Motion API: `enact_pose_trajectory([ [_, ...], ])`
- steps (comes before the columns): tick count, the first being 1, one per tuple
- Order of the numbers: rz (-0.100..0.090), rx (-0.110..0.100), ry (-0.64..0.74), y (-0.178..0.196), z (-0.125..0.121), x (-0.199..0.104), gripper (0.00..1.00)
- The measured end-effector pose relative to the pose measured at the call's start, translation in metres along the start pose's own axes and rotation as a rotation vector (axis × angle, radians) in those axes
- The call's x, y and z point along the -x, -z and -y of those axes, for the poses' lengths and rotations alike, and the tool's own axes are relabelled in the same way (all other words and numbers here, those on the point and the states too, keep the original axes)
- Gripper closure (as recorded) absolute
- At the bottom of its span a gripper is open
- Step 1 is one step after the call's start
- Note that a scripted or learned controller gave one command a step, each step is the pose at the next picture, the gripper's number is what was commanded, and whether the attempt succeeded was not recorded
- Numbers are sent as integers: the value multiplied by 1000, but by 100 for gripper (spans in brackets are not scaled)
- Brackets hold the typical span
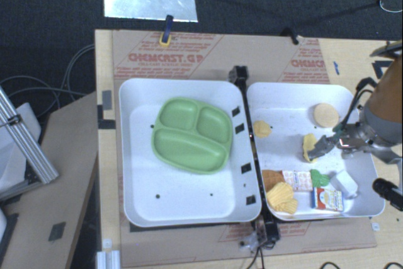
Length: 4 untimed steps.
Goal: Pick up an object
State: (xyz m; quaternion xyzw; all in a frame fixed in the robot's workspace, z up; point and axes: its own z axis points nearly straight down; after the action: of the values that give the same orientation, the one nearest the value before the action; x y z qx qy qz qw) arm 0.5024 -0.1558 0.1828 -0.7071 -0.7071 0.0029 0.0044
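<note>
Two white bins sit side by side; the left bin (pixel 135 154) holds one green divided plate (pixel 191 134); the right bin (pixel 286 97) holds about seven small items. The gripper (pixel 326 144) hangs low beside one yellow piece (pixel 308 147), fingers apparently spread, gripping nothing. Recommended: centre over the yellow piece, descend straight, close fully before lifting. Also present: one round cookie (pixel 326 114); one small carton (pixel 327 199).
</note>
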Motion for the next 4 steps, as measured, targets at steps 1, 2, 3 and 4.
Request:
enact_pose_trajectory([
  [1,2,11,3,5,-3,0,0],
  [2,2,8,0,-50,1,8,0],
  [3,-2,15,1,-97,-2,7,0],
  [4,0,23,3,-83,-5,7,100],
])
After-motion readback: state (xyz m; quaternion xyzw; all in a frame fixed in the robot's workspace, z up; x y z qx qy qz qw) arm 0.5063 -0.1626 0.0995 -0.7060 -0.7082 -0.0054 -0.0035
